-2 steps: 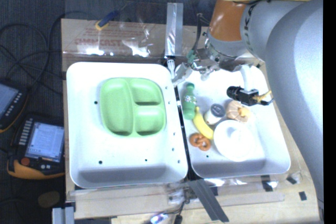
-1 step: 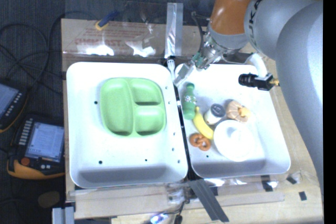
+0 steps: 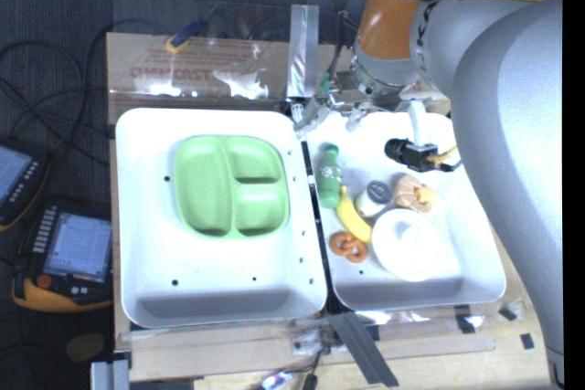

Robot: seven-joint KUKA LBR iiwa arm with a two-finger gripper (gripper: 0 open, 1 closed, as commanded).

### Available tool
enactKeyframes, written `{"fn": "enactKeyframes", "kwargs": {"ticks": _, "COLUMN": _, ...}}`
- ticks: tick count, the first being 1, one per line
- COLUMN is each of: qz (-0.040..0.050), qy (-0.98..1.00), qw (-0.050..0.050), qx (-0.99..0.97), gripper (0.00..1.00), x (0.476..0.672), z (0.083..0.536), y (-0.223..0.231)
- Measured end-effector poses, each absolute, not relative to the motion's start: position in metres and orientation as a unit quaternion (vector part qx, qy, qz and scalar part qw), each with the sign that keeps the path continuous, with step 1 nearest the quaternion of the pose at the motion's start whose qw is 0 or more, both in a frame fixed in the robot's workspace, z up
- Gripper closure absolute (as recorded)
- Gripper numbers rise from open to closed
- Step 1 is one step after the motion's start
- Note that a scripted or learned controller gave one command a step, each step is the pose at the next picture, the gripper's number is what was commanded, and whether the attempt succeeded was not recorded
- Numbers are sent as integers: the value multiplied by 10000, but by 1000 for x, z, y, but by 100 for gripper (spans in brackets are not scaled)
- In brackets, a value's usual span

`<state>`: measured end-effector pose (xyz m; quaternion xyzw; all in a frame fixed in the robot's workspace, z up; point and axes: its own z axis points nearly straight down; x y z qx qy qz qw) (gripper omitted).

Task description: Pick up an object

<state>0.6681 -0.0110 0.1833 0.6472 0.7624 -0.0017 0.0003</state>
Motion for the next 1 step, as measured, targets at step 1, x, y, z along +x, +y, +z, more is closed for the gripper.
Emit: {"fn": "enactKeyframes", "kwargs": {"ticks": 1, "qz": -8, "qy": 8304, "qw": -6, "qx": 5572, "gripper": 0, "x": 558, "z": 183, "y": -38}}
